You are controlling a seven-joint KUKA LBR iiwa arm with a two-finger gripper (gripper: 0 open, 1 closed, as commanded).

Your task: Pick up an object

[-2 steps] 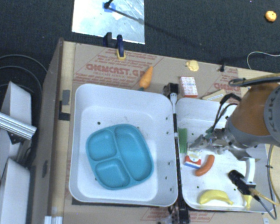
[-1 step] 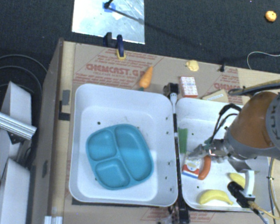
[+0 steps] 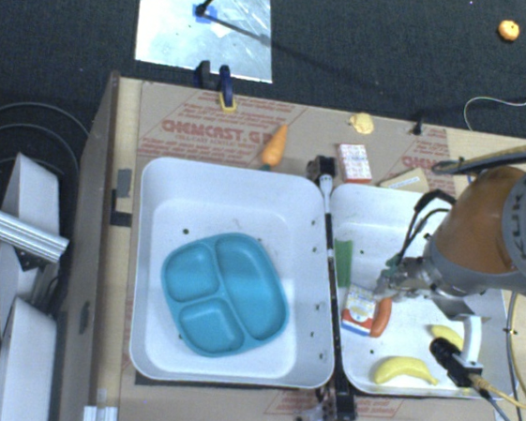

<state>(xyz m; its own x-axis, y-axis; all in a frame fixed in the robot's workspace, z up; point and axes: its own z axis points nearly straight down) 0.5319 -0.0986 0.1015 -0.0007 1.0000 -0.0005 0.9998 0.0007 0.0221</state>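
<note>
Though its grip state unclear, claw [image 3: 397,279] low over right bin [image 3: 377,204], beside carrot [image 3: 381,317].

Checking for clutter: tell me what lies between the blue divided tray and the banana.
In the camera view, the divider where the two bins meet and an orange carrot-like piece on a small packet lie between the blue tray and the banana.

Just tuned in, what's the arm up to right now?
The arm has reached into the right bin, its gripper low over the clutter there, just above a red, carrot-like piece and a small white packet. A banana lies nearer the front rim. I can't tell whether anything is held. The left bin holds a blue divided tray.
</note>
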